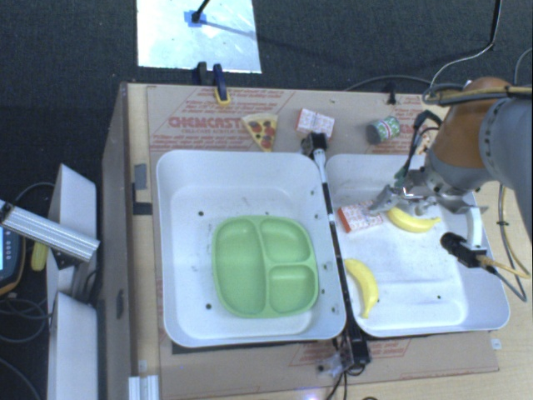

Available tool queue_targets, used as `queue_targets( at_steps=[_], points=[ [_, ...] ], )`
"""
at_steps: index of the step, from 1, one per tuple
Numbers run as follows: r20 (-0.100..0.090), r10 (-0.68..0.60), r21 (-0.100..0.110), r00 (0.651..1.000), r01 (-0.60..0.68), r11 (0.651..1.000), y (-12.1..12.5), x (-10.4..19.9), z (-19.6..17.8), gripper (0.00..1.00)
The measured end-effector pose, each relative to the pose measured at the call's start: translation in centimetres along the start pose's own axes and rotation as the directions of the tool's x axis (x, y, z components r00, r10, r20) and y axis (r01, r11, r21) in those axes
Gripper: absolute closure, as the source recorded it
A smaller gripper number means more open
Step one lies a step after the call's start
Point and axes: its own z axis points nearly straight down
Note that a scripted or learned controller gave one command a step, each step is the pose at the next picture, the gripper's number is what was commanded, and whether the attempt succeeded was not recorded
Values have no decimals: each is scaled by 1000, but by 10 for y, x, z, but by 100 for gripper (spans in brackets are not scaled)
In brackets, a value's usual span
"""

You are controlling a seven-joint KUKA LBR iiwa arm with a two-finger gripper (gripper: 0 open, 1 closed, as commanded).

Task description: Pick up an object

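In the right bin (491, 311), a banana (412, 221) is seen lying with its long axis left to right beneath the gripper (405, 197); whether the claw pinches it cannot be told.

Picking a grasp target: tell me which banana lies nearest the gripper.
The upper banana, in the right bin just below the gripper. The other banana lies lower, against the divider between the bins.

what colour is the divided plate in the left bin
Light green; the divided plate shows plainly in the camera view.
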Motion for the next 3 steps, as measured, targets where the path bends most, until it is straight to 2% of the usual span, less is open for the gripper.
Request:
queue_targets(
  at_steps=[1, 2, 3],
  points=[
    [0, 1, 5, 1000, -1, 1000, 0, -13, -26, 0],
    [-1, 1, 8, 1000, -1, 1000, -7, -18, 5, 0],
    [2, 2, 3, 1000, -2, 1000, -3, -47, -105, 0]
  ],
)
